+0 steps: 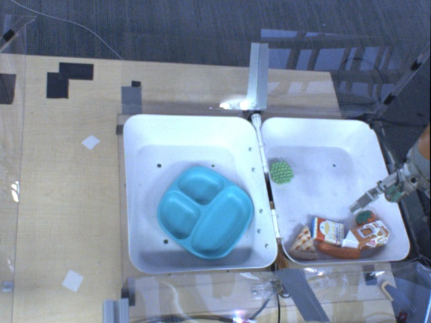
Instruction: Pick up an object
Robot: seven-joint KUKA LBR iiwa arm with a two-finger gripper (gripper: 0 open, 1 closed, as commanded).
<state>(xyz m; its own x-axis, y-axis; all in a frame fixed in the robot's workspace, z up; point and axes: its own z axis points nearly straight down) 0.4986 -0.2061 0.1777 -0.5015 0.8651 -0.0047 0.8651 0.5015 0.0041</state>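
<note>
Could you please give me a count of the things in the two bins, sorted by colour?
Blue: 1, the divided plate in the left bin.
Green: 1, the bumpy ball in the right bin.
Orange, red and white: the pile of small packets and toy food, about 4, too crowded to count surely.
Total: about 6.

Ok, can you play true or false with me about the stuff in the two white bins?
1. The blue divided plate lies in the left bin. True.
2. The green bumpy ball sits on the blue plate. False: it lies in the right bin, near the wall between the bins.
3. The toy food packets are piled in the right bin's near corner. True.
4. The gripper is holding the green ball. False: it hangs over the right bin's right side, far from the ball.
</note>
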